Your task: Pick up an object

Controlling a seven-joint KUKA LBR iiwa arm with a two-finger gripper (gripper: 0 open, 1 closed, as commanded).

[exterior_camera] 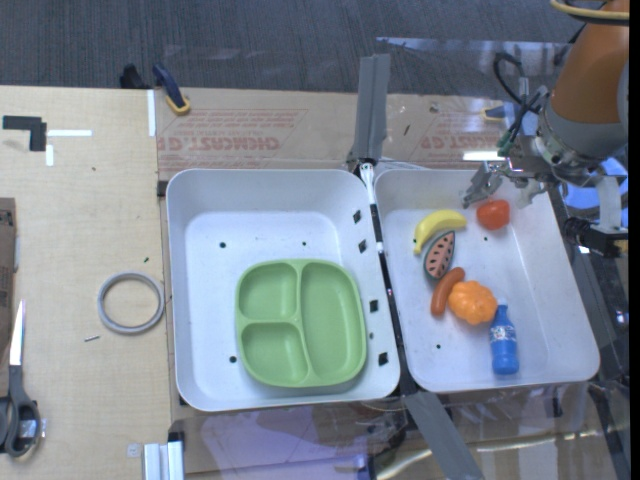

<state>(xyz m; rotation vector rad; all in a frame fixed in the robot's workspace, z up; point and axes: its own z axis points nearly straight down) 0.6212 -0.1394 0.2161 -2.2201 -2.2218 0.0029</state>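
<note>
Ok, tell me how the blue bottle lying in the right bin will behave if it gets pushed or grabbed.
The blue bottle lies on its side, so a sideways nudge would probably roll it. It looks small and likely light, so it may skid on the smooth white bin floor. Its rounded body could slip from the pincer.

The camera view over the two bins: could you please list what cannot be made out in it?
- Gripper: too small and dark to tell whether its fingers are open or shut.
- Arm: cut off by the right edge.
- Scissors: cut by the left edge.
- Blue bottle: label too small to read.
</note>
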